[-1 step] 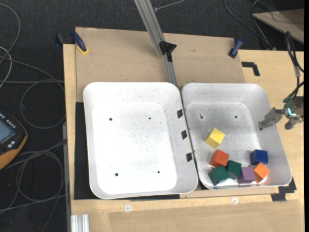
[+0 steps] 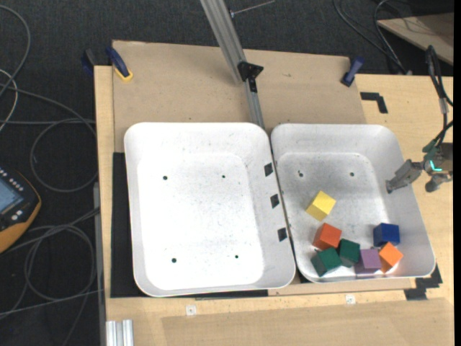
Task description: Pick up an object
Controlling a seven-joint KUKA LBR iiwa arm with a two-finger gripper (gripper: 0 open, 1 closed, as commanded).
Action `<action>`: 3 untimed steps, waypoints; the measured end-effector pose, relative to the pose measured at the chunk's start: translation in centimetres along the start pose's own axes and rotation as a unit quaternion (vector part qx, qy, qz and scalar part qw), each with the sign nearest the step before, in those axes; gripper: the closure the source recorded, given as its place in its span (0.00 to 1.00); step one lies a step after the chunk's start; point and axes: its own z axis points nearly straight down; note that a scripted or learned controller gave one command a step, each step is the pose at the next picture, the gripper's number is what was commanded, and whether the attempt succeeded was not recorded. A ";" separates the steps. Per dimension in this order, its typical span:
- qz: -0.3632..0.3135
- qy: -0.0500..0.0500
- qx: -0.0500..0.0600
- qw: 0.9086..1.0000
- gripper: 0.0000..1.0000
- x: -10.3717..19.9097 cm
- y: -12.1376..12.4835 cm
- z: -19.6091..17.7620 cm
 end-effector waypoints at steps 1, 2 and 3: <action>0.000 0.001 0.003 1.000 0.00 0.6 0.7 5.8; 0.001 0.001 0.003 1.000 0.00 0.3 0.3 10.1; 0.000 0.001 0.003 1.000 0.00 0.4 0.2 15.4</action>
